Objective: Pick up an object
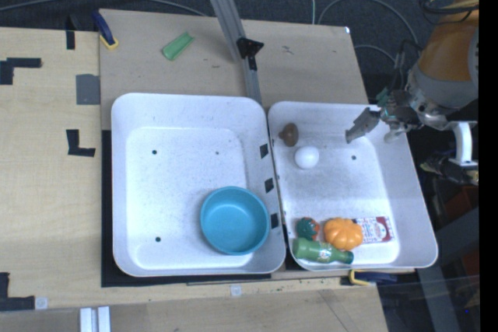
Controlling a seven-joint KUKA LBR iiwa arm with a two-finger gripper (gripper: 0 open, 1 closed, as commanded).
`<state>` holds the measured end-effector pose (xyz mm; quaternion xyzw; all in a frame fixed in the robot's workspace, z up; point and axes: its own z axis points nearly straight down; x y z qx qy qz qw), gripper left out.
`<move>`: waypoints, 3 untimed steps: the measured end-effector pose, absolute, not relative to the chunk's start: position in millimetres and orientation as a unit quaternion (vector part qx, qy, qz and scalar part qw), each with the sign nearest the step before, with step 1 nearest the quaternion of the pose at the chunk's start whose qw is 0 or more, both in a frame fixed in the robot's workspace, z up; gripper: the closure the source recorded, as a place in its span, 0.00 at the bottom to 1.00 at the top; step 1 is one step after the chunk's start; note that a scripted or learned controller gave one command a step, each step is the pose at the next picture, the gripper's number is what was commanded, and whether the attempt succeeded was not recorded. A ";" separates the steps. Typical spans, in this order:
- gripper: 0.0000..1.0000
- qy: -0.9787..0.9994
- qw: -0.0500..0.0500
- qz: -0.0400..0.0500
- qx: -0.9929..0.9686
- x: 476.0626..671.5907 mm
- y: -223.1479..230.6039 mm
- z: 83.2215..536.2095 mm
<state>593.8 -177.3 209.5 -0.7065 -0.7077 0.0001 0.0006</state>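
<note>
A wooden desk (47,190) carries two white bins. The left bin (124,167) holds a blue bowl (233,219); the right bin (405,190) holds an orange toy (342,232), a green toy (320,251), a white ball (306,158) and a brown lump (289,134). The arm (447,58) leans in from the right, the hand (366,124) hovering empty over the right bin's far side; whether it is open I cannot tell. Likely the approach step: next, line up over the ball and descend.
</note>
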 end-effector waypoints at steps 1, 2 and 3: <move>0.00 -0.708 0.001 0.000 -0.707 593.8 -177.3 209.4; 0.00 -0.708 0.003 0.002 -0.706 587.6 -171.0 147.3; 0.00 -0.708 0.003 0.002 -0.706 585.7 -169.8 92.8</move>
